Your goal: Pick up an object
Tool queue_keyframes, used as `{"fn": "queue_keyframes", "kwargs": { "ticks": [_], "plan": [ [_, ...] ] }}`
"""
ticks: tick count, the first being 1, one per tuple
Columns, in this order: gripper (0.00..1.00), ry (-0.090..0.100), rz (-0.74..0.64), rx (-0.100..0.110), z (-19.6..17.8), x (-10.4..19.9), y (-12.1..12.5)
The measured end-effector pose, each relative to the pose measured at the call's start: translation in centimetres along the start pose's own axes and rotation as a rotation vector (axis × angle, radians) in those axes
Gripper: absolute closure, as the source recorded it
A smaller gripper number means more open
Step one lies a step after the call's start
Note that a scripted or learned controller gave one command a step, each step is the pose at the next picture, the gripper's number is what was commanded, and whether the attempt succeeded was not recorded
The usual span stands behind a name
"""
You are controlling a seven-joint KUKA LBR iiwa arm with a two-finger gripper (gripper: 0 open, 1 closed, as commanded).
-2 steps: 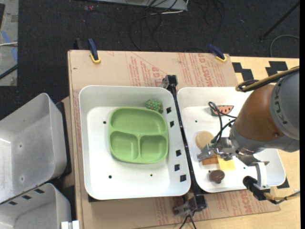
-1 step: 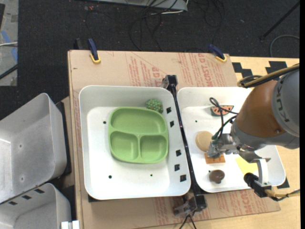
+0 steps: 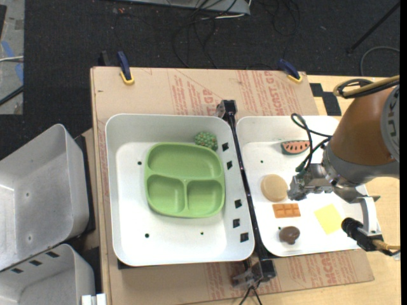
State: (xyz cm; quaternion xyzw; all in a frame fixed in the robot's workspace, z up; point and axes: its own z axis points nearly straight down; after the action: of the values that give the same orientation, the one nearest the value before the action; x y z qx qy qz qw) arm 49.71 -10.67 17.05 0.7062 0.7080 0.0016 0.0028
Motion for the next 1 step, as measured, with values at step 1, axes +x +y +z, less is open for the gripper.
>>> {"fn": "queue_keyframes", "kwargs": {
  "ticks": [1],
  "plan": [
    [1.00, 0.000, -0.001, 0.001, -4.64, 0.56, 0.81]
  ]
}}
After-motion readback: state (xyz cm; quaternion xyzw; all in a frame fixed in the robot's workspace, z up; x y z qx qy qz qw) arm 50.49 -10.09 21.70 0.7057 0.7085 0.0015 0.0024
